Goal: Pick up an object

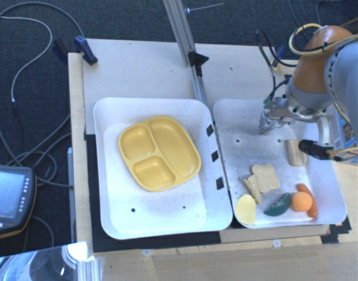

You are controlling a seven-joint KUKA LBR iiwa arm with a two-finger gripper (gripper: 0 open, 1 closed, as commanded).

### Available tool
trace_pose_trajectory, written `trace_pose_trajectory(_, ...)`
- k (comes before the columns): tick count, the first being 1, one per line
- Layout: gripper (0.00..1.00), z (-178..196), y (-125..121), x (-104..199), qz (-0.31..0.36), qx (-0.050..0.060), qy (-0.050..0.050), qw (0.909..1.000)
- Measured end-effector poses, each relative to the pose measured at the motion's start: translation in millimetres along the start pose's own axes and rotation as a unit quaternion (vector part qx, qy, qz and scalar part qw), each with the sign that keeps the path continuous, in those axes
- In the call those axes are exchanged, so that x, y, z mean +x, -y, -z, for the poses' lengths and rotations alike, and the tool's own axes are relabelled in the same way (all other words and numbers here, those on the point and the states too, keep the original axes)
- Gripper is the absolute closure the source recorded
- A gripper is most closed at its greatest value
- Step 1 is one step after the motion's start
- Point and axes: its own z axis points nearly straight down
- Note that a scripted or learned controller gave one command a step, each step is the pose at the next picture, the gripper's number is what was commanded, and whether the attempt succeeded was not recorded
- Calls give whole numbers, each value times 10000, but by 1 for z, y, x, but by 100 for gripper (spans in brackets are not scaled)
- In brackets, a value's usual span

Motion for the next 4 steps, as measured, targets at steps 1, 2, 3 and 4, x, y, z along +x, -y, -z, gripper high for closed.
trace_pose_trajectory(1, 100, 65, 0, 1, -3, -38, 13, 10000)
trace_pose_trajectory(2, 100, 130, -1, 7, 1, -50, 16, 10000)
trace_pose_trajectory(3, 100, 143, -2, 7, -4, -25, 10, 10000)
trace_pose_trajectory(4, 100, 133, 5, 62, 18, 18, -9, 10000)
